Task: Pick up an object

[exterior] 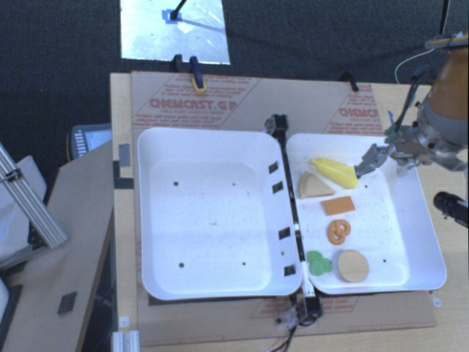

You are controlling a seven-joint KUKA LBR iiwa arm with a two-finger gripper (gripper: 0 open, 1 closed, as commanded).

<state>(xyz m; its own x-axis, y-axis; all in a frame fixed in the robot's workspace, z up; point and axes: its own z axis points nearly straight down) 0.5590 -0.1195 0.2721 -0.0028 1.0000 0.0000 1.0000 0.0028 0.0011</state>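
Note:
The right bin point(419, 226) holds several small toy foods. A yellow banana-like piece point(333, 171) lies at its back, with a beige wedge point(315, 186) just left of it. Toward the front come an orange slab point(338, 205), an orange pretzel point(338, 231), a green piece point(318, 262) and a tan round disc point(352, 265). My gripper point(385, 165) hangs over the back of this bin, right of the yellow piece. It is open, its left finger point(368, 162) close to the yellow piece's right end, and nothing sits between the fingers.
The left bin point(212, 211) sits beside the right one, with a black-clipped divider point(289, 211) where they meet. Both rest on a cardboard sheet point(242, 97). A black part point(451, 207) juts in at the right edge.

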